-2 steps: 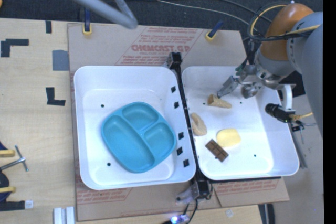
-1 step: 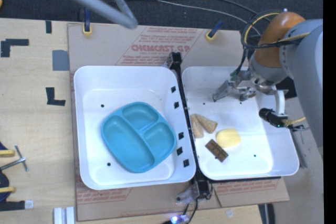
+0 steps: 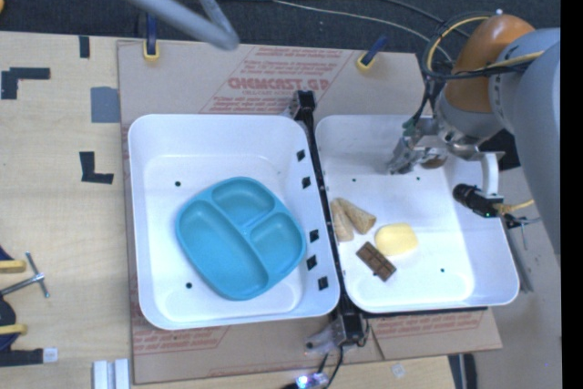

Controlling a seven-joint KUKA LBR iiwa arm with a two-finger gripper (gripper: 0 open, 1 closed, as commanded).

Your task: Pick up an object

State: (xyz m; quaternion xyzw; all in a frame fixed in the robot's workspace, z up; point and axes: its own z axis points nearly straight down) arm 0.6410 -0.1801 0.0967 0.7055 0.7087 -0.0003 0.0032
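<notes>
The left bin (image 3: 146,141) holds a blue divided plate (image 3: 240,237) toward its near side, with bare white floor along its far edge. In the right bin (image 3: 483,282), a tan wedge-shaped piece (image 3: 351,218), a pale yellow lump (image 3: 396,240) and a brown bar (image 3: 375,261) cluster near the near-left corner, close to the dividing wall. The tool (image 3: 407,156) hangs over the bin's far side, well apart from them; whether it is open I cannot tell. Bare floor lies along the right wall.

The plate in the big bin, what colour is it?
Blue. The plate lies in the left bin, clearest in the camera view.
</notes>
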